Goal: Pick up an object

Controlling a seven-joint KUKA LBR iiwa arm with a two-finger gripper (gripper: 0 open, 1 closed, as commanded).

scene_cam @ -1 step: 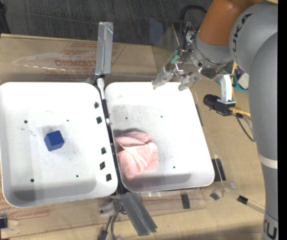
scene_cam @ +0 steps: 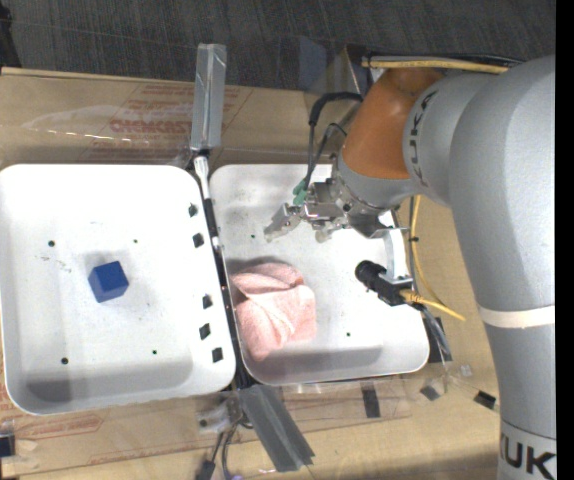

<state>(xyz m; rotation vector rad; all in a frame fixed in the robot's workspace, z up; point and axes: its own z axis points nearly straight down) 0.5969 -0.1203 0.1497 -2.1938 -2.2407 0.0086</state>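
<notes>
KUKA lettering marks the grey arm (scene_cam: 512, 268) nearest the lens.
Its gripper (scene_cam: 302, 218) hangs spread and holds nothing; pink cloth (scene_cam: 272, 308) lies just below, blue cube (scene_cam: 108, 280) far left.

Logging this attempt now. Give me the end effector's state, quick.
End effector: above the right bin, nothing between its fingers; open or shut cannot be told. The pink cloth lies in that bin, apart from it.

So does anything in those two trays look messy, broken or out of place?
Nothing looks broken or spilled. The pink cloth lies crumpled against the right bin's left wall, and the blue cube sits slightly askew in the left bin. The gripper hangs above the right bin.
</notes>
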